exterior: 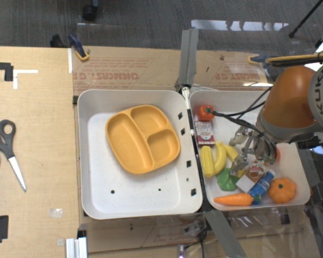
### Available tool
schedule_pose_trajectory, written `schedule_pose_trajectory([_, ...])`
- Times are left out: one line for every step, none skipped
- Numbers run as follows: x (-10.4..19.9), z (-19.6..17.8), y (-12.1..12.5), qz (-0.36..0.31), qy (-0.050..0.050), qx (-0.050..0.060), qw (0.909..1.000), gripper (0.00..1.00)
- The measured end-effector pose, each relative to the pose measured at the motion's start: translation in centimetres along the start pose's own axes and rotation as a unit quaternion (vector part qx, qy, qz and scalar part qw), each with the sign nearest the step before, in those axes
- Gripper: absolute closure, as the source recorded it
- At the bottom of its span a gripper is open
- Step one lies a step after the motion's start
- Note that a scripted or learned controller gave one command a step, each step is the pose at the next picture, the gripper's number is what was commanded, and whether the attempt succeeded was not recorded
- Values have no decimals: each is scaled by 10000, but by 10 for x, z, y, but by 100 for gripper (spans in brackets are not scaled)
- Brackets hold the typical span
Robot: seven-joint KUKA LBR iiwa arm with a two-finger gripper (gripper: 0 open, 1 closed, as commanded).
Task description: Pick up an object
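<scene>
Overhead, the grey arm with its orange band reaches in from the right and bends down over the right bin (304, 172). The gripper (246, 153) hangs low over the toys in that bin; its metal fingers blur into the clutter beneath, and I cannot tell whether the jaws are spread or pressed together, or whether anything sits between them.

Left to right:
- Scissors (8, 147) lie on the wooden bench, well apart from both bins.
- Left bin (91, 160): a yellow divided plate (142, 137) lies flat, towards the far side.
- Right bin, near the dividing wall: a red tomato (206, 112) at the far end, then a small red-and-white carton (204, 133) just beside it.
- Next, a yellow corn cob (207, 161) and a banana (220, 156) side by side, touching.
- A green piece (225, 180), perhaps a pepper, lies just under the gripper.
- An orange carrot (233, 199) lies along the near wall.
- A blue bottle (260, 188) leans beside a small white-and-brown packet (251, 175), both crowded against the gripper's right side.
- A small orange pumpkin (282, 190) sits in the near right corner.

The toys are packed close together around the gripper.
</scene>
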State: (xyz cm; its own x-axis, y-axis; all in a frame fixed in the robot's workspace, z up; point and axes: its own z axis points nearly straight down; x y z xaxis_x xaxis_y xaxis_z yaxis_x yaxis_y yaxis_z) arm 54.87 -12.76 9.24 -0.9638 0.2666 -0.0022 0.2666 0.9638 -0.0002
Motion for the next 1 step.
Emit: schedule_pose_trajectory([6, 0, 30, -78, 5, -2, 10000, 0])
